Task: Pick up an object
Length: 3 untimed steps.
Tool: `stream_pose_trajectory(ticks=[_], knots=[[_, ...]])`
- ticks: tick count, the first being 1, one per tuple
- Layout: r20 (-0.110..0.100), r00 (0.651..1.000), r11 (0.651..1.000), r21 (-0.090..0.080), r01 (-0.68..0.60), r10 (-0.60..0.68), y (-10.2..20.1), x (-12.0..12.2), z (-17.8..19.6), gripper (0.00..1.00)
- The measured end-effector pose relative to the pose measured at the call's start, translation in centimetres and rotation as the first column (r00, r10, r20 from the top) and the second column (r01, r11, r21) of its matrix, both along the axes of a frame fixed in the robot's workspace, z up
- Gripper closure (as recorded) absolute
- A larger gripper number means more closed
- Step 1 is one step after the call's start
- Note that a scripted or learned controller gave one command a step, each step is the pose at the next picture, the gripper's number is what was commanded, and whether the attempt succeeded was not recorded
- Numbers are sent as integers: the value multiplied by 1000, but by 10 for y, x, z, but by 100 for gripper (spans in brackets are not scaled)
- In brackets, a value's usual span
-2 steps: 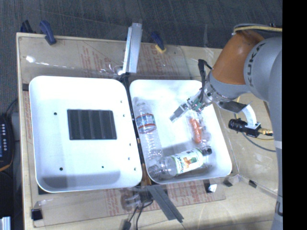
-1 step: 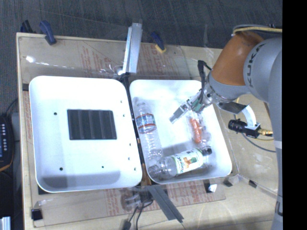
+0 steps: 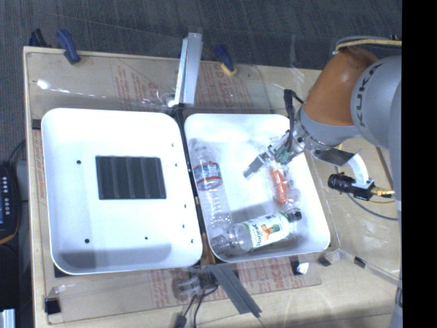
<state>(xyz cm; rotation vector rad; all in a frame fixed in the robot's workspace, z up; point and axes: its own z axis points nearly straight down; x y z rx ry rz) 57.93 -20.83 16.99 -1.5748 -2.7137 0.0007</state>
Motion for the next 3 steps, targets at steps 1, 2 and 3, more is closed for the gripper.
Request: stream_pose_trajectory(ticks=[1,2,3], knots=[[1,999,999,0,-52,52,0,9,-13,0],[4,998,998,-1,-57,57,-1,16,-1,0],[5,965,965,-4,-264,264,-2,-28,69,0]])
